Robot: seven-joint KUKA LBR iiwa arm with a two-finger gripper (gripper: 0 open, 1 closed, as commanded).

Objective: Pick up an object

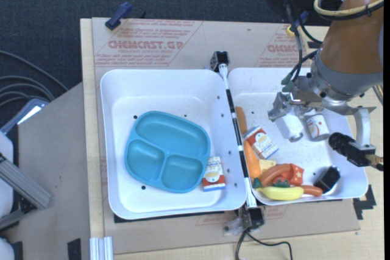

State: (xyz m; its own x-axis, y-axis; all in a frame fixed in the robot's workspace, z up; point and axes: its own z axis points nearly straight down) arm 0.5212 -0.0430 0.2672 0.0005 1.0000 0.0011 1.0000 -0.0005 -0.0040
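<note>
orange and grey, the arm [350,33] reached in from the right and hung over the right bin [256,85], its gripper [286,108] low over the back half. whether it was open or shut could not be told from this angle, and nothing clearly sat in it. a white cup [290,126] lay just beneath it, a small can [317,126] just beside that. toward the front lay a carton [262,143], a carrot [252,158], a banana [281,193] and a black block [327,179]. the left bin [116,106] held a blue tray [166,150] and a juice box [213,172]. the step looked like the approach, with no grasp made. next would come a straight descent over the cup, then a close and a lift.
</note>
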